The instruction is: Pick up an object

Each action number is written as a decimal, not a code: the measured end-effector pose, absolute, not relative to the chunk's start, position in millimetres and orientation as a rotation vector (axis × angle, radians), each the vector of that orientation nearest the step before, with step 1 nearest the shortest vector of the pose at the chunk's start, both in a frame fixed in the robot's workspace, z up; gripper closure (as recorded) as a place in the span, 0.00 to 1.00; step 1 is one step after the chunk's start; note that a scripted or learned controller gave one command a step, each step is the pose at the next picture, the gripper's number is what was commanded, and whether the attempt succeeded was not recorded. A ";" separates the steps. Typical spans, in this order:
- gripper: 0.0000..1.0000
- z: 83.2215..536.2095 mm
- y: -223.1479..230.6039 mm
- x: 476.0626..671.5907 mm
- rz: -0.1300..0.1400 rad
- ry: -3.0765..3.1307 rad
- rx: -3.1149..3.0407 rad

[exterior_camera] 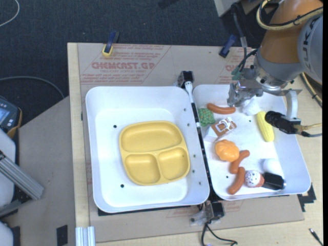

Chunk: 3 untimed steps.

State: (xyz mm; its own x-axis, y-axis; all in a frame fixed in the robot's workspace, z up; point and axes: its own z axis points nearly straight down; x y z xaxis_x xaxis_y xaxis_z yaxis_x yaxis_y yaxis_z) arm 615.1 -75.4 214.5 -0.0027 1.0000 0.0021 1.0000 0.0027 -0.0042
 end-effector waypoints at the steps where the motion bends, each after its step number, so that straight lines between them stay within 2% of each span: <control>1: 1.00 219.1 -81.6 612.6 0.001 -2.221 -2.220; 2: 1.00 233.1 -78.1 624.3 -0.004 -2.225 -2.222; 3: 1.00 234.2 -78.5 620.0 -0.001 -2.221 -2.221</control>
State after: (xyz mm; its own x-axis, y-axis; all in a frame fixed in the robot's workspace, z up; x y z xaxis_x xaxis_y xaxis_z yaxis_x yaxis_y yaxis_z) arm 620.0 -78.5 234.2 0.0002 1.0000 0.0008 1.0000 -0.0002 -0.0001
